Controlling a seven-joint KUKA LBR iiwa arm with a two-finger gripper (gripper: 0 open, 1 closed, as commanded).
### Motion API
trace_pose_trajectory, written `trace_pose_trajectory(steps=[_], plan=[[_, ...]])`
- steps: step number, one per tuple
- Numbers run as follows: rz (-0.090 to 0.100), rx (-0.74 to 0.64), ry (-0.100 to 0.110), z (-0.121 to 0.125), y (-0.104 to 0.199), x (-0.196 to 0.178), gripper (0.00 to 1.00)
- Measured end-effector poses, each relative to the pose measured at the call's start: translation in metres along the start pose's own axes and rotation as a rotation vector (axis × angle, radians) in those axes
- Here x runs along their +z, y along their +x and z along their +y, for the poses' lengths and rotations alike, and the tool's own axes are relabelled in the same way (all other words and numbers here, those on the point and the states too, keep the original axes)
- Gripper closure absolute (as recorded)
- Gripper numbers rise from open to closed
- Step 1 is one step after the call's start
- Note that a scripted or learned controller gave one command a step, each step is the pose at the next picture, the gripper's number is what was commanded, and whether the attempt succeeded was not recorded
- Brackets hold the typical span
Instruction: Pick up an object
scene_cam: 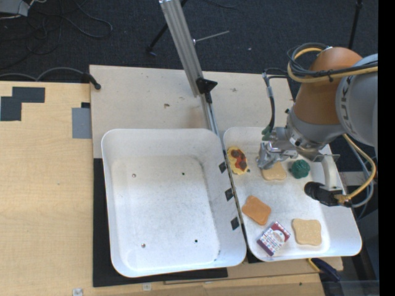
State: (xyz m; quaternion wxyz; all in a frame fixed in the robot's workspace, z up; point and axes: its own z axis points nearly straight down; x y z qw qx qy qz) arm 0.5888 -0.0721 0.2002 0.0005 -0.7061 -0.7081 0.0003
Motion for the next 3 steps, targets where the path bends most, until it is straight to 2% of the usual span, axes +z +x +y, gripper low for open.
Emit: trace_pose_trajectory(steps=[1, 3], plan=[[0.0, 0.001, 0.0, 0.017, 0.038, -0.007, 1.0], [0.001, -0.001, 0.0, 0.056, 0.136, -0.003, 1.0]])
